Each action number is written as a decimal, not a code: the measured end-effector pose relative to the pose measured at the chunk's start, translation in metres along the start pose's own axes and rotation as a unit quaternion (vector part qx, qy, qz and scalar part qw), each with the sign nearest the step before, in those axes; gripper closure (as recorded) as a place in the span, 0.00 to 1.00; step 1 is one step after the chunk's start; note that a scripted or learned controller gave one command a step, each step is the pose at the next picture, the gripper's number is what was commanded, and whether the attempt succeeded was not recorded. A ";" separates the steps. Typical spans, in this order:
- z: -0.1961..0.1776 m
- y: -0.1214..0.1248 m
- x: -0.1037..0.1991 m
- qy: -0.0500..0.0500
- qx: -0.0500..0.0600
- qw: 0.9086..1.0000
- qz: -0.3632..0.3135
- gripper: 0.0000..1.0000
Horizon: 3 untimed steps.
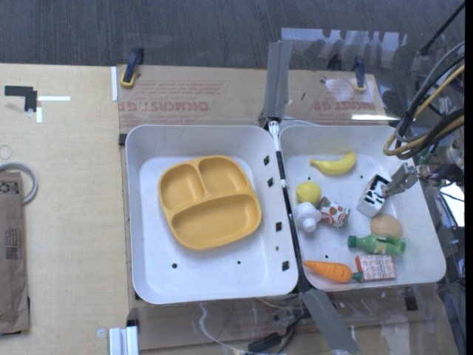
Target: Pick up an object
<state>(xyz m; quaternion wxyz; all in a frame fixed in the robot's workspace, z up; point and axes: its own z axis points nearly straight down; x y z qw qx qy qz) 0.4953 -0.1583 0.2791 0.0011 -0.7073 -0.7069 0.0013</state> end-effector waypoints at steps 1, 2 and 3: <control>0.141 0.085 -0.019 -0.001 -0.001 1.000 -0.031 0.00; 0.182 0.095 -0.057 0.003 -0.003 0.998 -0.062 0.00; 0.173 0.095 -0.061 0.000 -0.004 0.998 -0.060 1.00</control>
